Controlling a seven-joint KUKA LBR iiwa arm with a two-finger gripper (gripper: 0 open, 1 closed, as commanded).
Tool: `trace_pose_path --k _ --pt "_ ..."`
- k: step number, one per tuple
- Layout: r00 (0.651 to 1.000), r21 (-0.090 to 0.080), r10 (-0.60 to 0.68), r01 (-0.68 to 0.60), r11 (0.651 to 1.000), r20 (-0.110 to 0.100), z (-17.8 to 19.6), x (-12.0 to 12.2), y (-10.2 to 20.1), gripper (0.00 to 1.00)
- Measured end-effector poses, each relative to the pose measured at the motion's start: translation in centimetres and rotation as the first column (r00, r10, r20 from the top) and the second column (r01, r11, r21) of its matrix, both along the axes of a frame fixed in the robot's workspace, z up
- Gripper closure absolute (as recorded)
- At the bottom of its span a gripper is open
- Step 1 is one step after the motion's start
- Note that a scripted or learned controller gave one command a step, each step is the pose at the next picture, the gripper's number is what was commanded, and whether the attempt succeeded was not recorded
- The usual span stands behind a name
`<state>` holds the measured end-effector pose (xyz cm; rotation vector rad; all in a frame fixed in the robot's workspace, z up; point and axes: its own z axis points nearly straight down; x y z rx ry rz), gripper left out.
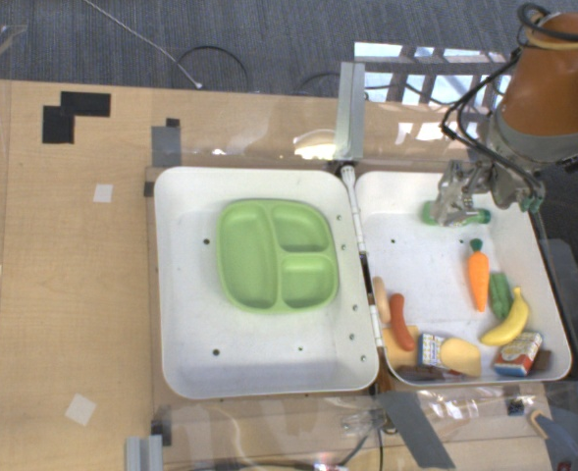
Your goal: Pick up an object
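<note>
My gripper (pixel 460 202) hangs low over the back of the right bin (pixel 416 263), right on top of a green object (pixel 434 212) that sticks out on both sides beneath it. Whether that green object is gripped I cannot make out. Along the bin's right side lie an orange carrot (pixel 477 275), a dark green vegetable (pixel 500 292) and a banana (pixel 506 322). At the front edge sit a small carton (pixel 519 353), a yellow piece (pixel 462 356), a blue packet (pixel 431 346) and a red sausage (pixel 398 312).
The left bin (pixel 185 341) holds a green divided plate (pixel 276 255). A metal post (pixel 350 106) rises behind the wall between the bins. The orange wrist band (pixel 553 77) and cables hang over the right bin's back right corner.
</note>
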<state>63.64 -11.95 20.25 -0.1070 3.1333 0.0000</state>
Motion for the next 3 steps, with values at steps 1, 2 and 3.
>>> trace_pose_path --k 1,2,3 --pt "0.97 -0.003 0.245 -0.245 0.97 0.0 -5.6 -2.6 -6.8 1.0" --pt "0.934 -0.007 0.358 -0.358 0.934 0.005 -11.1 -11.2 -8.7 1.0" --pt "0.931 -0.014 0.364 -0.363 0.932 0.014 -9.8 -10.8 -8.6 1.0"
